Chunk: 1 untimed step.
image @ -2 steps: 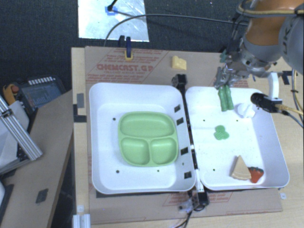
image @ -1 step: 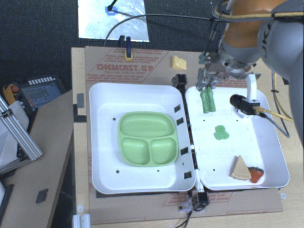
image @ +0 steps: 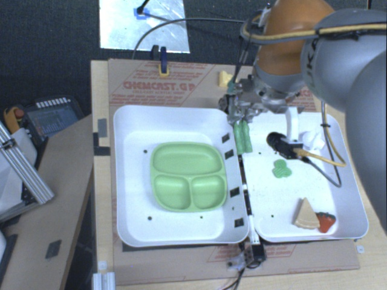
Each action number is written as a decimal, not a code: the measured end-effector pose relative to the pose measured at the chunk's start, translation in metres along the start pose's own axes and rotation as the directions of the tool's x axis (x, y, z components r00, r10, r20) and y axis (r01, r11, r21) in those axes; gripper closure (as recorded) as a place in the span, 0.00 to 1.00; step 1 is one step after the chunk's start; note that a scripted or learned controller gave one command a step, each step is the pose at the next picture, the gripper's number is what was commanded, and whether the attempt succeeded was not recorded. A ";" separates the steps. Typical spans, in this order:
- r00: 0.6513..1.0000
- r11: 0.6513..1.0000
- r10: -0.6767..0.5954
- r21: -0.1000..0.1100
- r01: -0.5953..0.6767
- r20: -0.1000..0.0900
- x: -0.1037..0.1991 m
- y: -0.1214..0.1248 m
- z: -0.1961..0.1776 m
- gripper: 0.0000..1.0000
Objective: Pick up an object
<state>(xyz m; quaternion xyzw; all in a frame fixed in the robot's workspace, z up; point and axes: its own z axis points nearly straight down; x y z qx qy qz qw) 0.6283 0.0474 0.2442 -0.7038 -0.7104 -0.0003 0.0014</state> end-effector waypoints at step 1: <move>1.000 1.000 0.001 0.000 -0.001 0.001 0.041 -0.013 0.004 1.00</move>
